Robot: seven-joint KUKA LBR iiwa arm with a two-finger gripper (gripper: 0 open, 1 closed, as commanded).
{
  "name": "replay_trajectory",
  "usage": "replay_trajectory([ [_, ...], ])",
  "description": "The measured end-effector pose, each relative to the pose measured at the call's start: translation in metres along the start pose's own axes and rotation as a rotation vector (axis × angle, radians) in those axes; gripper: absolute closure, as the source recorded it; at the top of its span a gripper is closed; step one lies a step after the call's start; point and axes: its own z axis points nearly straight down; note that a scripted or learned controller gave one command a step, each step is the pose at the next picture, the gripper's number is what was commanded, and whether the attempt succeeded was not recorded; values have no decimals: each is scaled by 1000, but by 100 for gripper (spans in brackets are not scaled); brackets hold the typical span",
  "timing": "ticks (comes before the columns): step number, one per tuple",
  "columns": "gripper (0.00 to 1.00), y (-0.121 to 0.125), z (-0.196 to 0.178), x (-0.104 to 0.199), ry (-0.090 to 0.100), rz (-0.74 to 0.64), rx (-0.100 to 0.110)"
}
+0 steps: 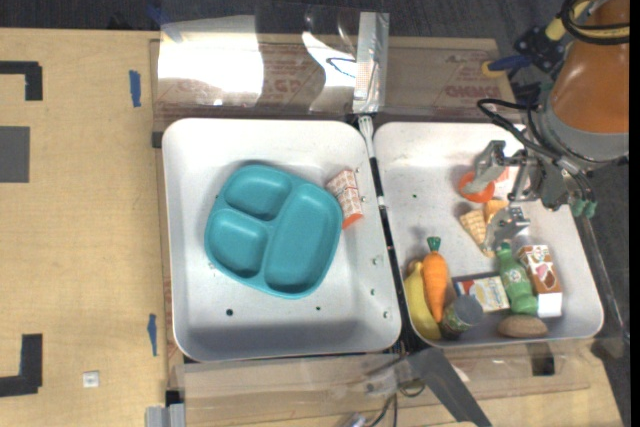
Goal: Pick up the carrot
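Two white bins on a worktop, seen from above at a slant. The left bin [190,315] holds a teal divided plate [272,229] and, against its right wall, a small carton [346,195]. The right bin [420,160] holds a heap of toy groceries along its near edge. The carrot [434,281], orange with a green top pointing away from the camera, lies lengthwise in that heap: a banana [418,303] touches its left side, a dark can [458,314] sits at its near tip, and a small box [489,293] lies just to its right. A green bottle [513,281] lies further right.

The gripper [512,203] hangs over the middle of the right bin, near the carrot but apart from it, above an orange-red item [476,182]. Cables and clutter mask its fingers, so whether it is spread or closed, or carrying anything, cannot be told.

The carrot is judged light, stiff and smooth, probably plastic, tapering and so liable to slip. The thick upper body, just below the green top, looks the best place to grasp, across its width, though the banana crowds one side.
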Motion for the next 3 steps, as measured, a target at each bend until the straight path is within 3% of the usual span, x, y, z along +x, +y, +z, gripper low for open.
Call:
replay_trajectory([
  [1,0,9,125,29,-7,67,0],
  [2,0,9,131,45,-50,80,3],
  [3,0,10,131,45,-57,35,4],
])
